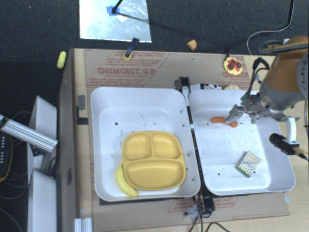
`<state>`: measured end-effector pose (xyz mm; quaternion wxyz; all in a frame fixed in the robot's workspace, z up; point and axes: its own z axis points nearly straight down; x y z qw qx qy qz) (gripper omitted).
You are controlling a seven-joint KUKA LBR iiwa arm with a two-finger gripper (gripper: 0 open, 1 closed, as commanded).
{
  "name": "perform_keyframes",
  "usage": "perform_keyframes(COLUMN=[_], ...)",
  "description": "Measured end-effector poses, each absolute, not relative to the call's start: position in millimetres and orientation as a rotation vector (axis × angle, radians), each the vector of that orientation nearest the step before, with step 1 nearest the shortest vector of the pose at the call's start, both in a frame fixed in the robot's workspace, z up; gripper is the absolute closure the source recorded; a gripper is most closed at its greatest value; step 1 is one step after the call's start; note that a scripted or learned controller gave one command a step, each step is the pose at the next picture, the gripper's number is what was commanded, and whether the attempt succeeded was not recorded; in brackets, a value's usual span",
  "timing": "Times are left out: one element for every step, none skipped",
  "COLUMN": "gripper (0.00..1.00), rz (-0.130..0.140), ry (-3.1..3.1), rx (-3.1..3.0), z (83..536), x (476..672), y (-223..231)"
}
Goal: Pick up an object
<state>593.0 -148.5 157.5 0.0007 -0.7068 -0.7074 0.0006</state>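
An orange carrot-like piece (223,122) lies in the upper part of the right bin (217,175). My gripper (235,114) hangs just above its right end, coming in from the right. A small patterned block (248,164) with green and white sides rests lower right in the same bin. In the left bin (140,105) sits a yellow divided plate (153,159) with a yellow banana (124,182) tucked at its lower left edge.
The orange-banded arm (285,79) crosses over the right bin's upper right corner. A black divider (190,129) runs between the bins. Small items lie on the cardboard behind: a round orange-red object (233,65) and a blue-yellow piece (130,48).
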Motion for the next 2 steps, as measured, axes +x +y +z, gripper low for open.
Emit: perform_keyframes(gripper=[0.0, 0.0], rz=[-0.019, -0.006], ry=[-2.237, -2.229], rx=[-2.227, -2.217], z=[91.9, 85.6], x=[639.9, 665.2], y=[-147.0, -93.1])
